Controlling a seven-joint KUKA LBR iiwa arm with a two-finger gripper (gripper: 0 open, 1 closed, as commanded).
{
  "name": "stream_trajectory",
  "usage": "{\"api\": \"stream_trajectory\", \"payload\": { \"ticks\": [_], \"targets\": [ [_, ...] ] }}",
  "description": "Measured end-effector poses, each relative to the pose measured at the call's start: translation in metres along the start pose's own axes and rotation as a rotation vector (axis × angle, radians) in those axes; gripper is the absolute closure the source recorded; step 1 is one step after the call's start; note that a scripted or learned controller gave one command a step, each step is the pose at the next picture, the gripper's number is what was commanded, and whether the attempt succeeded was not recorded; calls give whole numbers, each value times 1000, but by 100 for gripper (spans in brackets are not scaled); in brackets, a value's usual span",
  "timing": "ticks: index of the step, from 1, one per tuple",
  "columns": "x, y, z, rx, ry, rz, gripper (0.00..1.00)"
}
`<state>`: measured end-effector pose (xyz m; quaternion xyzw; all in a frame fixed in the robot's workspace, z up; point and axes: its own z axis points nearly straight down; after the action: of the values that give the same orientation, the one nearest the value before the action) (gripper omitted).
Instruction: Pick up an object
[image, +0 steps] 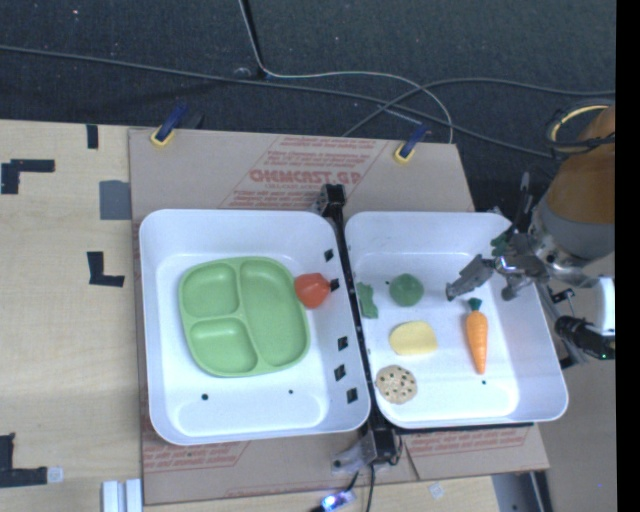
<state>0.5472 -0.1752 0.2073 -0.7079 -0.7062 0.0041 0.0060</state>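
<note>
The right bin (520, 400) holds five small toy foods. A carrot (477, 341), orange with a green top, lies near the bin's right edge, its tip pointing toward the front edge. A round green vegetable (406, 290) sits near the middle, with a smaller dark green piece (367, 301) by the left edge. A pale yellow lump (413, 338) lies just in front of the round green one. A speckled cookie (396, 383) rests flat near the front left corner.

In the left bin (160, 400), a red-orange tomato (313, 289) sits by the right edge.
</note>
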Motion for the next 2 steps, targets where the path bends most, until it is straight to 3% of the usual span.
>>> {"api": "stream_trajectory", "payload": {
  "ticks": [1, 2],
  "targets": [
    [0, 3, -7, -12, -3, -3, 0],
    [4, 8, 56, -8, -2, -4, 0]
  ]
}}
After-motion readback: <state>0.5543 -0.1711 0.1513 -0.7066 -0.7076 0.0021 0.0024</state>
